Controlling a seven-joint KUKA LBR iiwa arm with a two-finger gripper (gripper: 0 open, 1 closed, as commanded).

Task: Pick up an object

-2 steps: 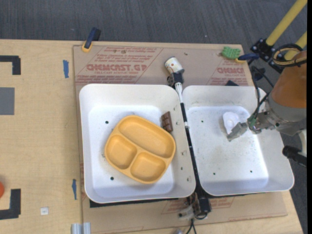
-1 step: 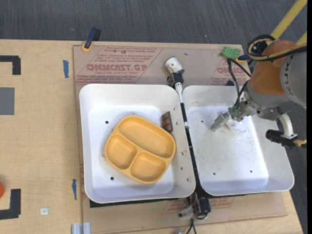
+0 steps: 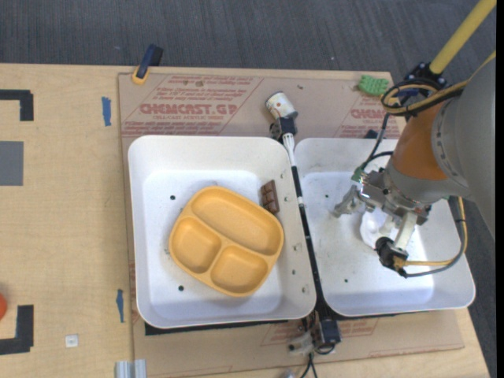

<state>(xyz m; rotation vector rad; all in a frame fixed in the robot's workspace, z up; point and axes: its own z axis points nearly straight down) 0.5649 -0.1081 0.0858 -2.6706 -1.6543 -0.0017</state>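
In the left shallow white bin (image 3: 150, 211) a yellow three-compartment plastic tray (image 3: 227, 240) is seen lying flat, its long axis slanting from upper left to lower right. A small brown block (image 3: 269, 198) is set just beside its upper right edge. Over the right shallow white bin (image 3: 441, 290) the gripper (image 3: 378, 215) is held low; whether it is open or closed cannot be told. Both things are judged to lie to its left, across the bins' shared walls, the block being the nearer.

Light: bright, even, from overhead | Glare: washed-out white patch on right bin (image 3: 354, 282) floor under the arm (image 3: 453, 136) | Shadows: faint, soft, along lower rim of yellow tray (image 3: 227, 240) and front wall of left bin (image 3: 157, 179) | Focus: slightly soft overall, fine detail smeared
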